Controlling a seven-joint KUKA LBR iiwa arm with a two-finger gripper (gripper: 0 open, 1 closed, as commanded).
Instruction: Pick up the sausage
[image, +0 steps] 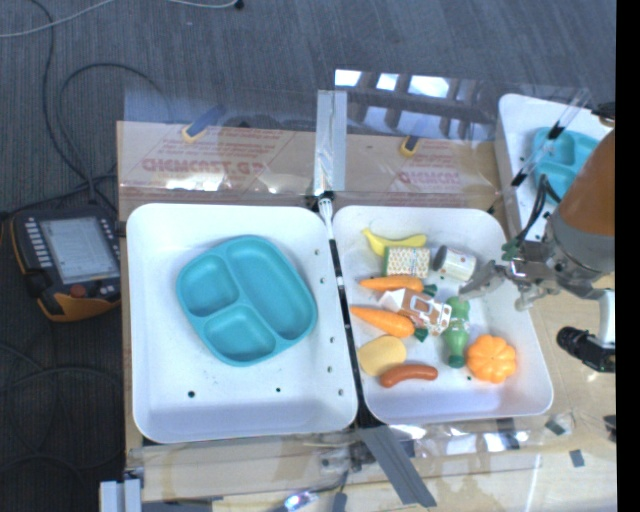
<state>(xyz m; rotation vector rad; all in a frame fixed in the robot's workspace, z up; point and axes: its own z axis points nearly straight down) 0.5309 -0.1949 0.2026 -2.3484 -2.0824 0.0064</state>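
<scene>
No readable writing. Sausage (408, 375) at 7 o'clock from gripper (497, 277), well apart; gripper's state cannot be told.

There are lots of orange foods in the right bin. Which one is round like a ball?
The little pumpkin, in the right bin's near right corner. The two carrots and the sausage are long and thin; the pumpkin alone is round and ribbed.

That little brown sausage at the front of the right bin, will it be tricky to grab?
Probably a bit. The sausage looks smooth and glossy, so it may slip. Its rounded, slim shape suggests that it could roll if nudged. It lies close beside a yellow potato-like piece, so the pincer may bump that too.
</scene>
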